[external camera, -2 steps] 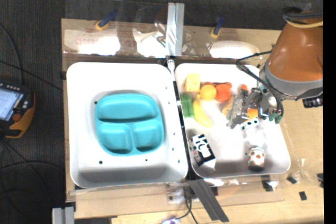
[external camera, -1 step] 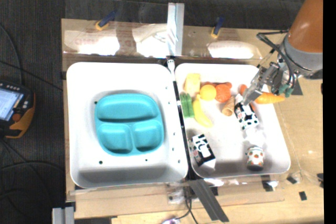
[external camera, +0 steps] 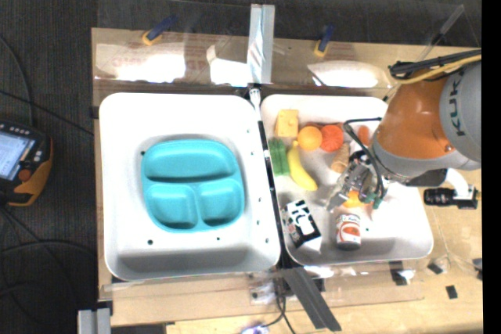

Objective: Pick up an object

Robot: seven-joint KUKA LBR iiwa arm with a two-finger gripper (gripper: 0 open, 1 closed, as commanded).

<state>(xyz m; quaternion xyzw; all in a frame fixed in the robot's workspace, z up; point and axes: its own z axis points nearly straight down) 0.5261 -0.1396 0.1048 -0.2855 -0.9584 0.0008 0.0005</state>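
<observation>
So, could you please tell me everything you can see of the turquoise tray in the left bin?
The tray is turquoise, smooth and plastic-looking, a rounded rectangle with a raised rim. It has three compartments: one wide one along the far side and two smaller ones side by side nearer the camera. Nothing visible lies in them. It lies flat, right side up, about mid-floor in the left bin, turned slightly askew to the bin's walls. It touches only the bin floor.

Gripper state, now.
Gripper: low in the right bin, just above the small can; open or shut cannot be told.
</observation>
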